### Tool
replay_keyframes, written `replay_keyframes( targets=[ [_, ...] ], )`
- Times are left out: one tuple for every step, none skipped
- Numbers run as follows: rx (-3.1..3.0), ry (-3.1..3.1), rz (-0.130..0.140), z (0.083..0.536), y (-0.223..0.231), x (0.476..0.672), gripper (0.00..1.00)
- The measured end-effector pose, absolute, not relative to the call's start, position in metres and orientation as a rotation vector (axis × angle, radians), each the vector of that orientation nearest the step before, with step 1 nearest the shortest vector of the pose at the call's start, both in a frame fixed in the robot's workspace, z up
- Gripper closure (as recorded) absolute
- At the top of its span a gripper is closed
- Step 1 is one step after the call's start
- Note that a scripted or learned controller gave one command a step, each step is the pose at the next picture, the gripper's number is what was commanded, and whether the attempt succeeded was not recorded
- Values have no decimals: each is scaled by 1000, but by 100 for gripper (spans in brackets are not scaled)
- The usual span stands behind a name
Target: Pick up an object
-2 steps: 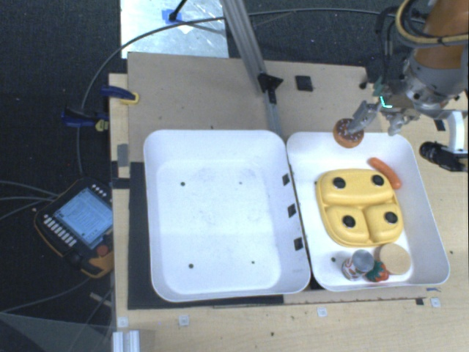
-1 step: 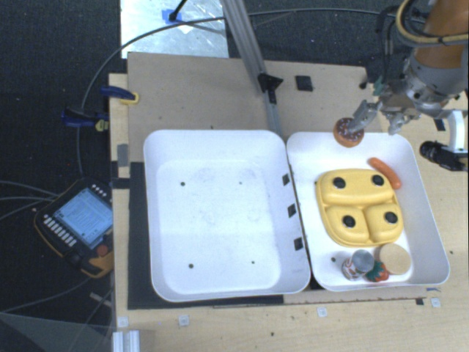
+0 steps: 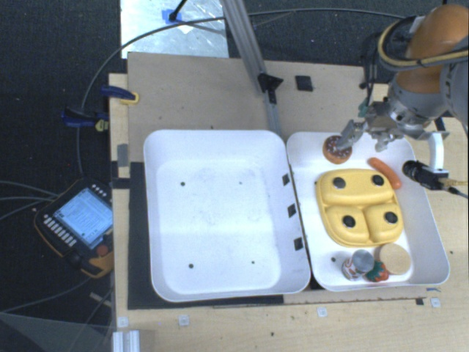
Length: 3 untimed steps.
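A: Bright, even light from above; the two white bins (image 3: 220,218) are nearly washed out, with only faint shadows at their rims.
B: A hard glare sits on the shiny sheet (image 3: 172,20) at the top; the whole picture is soft and grainy

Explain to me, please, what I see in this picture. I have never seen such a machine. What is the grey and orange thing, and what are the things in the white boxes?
The picture comes from one camera fixed above a bench, looking down at a slant. The grey and orange thing is a robot arm, reaching in from the right. At its end is a gripper that hangs over the far end of the right bin, close to a small round brown item like a doughnut. Nothing is held. In that bin also lie a yellow tray with four hollows, an orange piece like a sausage, a tan disc and a small can. The left bin stands beside it. Left of the bench lies a handheld controller.
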<state>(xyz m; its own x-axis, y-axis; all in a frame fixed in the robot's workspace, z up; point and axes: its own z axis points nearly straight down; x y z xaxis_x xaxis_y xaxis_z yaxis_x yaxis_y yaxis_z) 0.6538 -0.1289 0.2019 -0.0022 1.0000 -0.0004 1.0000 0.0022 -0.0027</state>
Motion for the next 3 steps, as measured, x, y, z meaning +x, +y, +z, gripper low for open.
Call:
replay_keyframes(
  targets=[
    [-2218, -2223, 2, 140, -127, 656, 0],
    [-2221, -2226, -4, 89, -126, 657, 0],
    [-2225, -2232, -12, 105, -126, 660, 100]
  ],
)
